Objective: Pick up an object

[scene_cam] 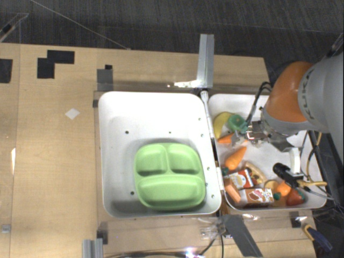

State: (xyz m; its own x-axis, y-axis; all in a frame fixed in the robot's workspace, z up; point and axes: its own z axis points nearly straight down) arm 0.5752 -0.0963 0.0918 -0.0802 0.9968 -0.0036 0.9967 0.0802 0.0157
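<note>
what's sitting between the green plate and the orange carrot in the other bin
In the camera view, the green plate and the carrot are separated by bare white floor of the left bin and the two bins' adjoining walls.

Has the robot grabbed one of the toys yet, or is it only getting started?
Nothing looks picked up yet. The grey arm's gripper sits low over the right white bin, above the pile of toy food, near the orange carrot-shaped toy and the yellow-and-green toy. No toy can be seen between its fingers. The green divided plastic tray lies alone in the left white bin. Closing on a toy and lifting it remains.
</note>
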